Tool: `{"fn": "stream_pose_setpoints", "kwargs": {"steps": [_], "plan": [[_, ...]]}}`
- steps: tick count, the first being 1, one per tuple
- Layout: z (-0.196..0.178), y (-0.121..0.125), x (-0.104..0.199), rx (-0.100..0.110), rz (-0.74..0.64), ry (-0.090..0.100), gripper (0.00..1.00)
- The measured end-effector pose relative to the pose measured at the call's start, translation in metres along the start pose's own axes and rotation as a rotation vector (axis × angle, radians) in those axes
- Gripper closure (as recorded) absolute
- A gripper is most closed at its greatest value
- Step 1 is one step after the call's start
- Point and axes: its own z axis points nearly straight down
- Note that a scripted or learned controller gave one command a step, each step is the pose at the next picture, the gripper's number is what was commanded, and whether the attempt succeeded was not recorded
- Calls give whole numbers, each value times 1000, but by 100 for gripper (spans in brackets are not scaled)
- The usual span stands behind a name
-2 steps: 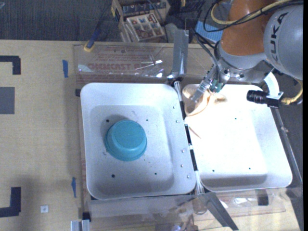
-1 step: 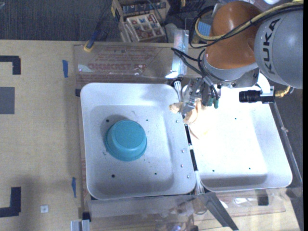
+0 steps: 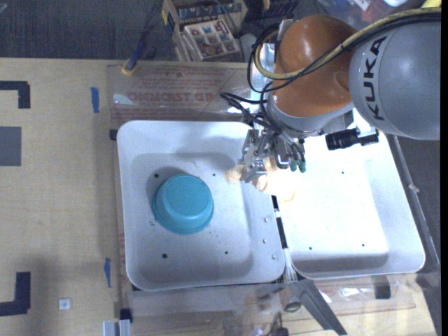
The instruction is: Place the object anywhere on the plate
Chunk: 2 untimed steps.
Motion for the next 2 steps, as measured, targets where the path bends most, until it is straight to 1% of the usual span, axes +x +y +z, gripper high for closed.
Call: {"fn": "stream_pose_setpoints", "kwargs": {"steps": [1, 2], "plan": [[2, 45, 23, 0, -4, 0, 100], [-12, 86, 52, 0, -4, 1, 100]]}}
